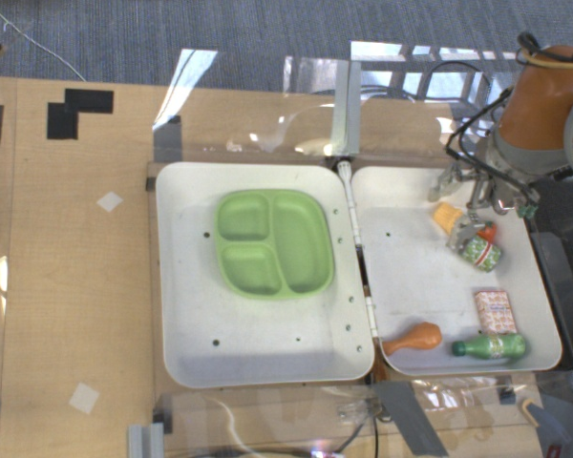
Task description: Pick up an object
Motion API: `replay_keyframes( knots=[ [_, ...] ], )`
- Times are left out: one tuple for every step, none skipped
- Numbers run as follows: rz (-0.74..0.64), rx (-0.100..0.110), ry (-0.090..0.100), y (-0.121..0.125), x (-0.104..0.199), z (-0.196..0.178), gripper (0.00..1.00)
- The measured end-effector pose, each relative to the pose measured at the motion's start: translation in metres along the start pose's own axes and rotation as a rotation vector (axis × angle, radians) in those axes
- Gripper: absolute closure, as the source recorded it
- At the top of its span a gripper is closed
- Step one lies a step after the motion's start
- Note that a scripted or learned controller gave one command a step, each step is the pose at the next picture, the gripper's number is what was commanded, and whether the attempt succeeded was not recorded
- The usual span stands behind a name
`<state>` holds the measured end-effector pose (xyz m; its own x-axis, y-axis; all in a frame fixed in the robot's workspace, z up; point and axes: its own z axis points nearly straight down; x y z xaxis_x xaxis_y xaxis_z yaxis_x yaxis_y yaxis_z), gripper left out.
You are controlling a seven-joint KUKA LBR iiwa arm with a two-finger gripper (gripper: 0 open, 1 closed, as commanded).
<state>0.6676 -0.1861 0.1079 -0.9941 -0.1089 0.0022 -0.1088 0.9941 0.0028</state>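
Note:
In the right bin (411,284) lie several objects. A yellow-orange block (446,218) sits near the bin's far side, with a green, red and white can (480,252) just right of it. A pink box (494,311), a green bottle (490,347) and an orange drumstick-shaped toy (413,338) lie toward the near edge. My gripper (477,216) hangs over the far right part of this bin, directly above the can and beside the yellow-orange block. Its tips are partly merged with the can, so contact is unclear.
The left bin (186,332) holds a green divided plate (272,242). A metal divider (355,246) runs between the two bins. The arm's orange band (544,98) and cables stand over the right bin's far right corner.

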Motion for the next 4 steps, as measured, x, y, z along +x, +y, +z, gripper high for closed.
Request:
replay_keyframes(
  knots=[
    [0.004, -0.003, -0.010, -0.010, 0.033, 0.021, 0.00],
    [-0.004, 0.005, -0.026, -0.010, 0.028, 0.005, 1.00],
    [-0.075, 0.002, -0.016, 0.066, -0.010, 0.019, 1.00],
    [-0.004, 0.003, -0.024, 0.130, -0.001, -0.087, 1.00]
  ],
)
